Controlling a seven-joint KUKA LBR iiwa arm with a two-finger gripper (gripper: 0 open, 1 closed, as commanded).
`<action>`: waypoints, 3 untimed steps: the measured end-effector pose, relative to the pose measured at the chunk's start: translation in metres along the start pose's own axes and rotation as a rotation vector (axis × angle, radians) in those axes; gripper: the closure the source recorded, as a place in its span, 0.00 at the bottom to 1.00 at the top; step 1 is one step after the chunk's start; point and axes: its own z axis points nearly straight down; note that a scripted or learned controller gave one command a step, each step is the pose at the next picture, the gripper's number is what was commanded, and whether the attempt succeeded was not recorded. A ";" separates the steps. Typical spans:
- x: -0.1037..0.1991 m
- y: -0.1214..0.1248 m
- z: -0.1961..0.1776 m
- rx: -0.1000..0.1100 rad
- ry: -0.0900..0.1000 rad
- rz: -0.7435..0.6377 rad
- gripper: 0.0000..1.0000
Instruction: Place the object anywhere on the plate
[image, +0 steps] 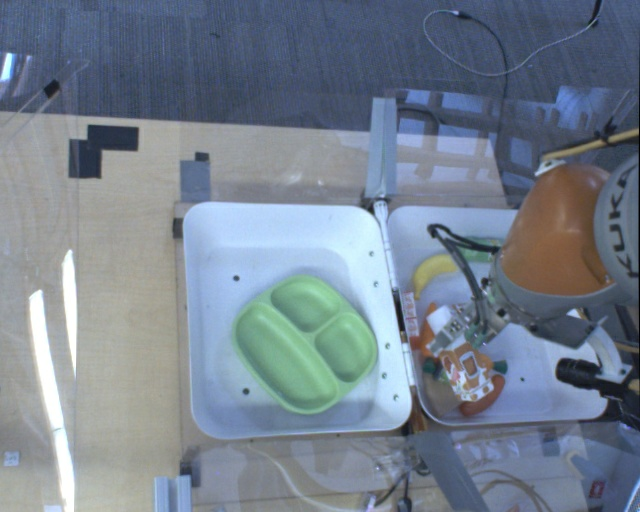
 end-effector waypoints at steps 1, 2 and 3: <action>0.000 0.022 -0.001 -0.003 -0.002 -0.260 1.00; -0.045 -0.036 0.005 -0.001 -0.002 -0.044 1.00; -0.026 -0.021 -0.001 -0.002 -0.002 -0.327 1.00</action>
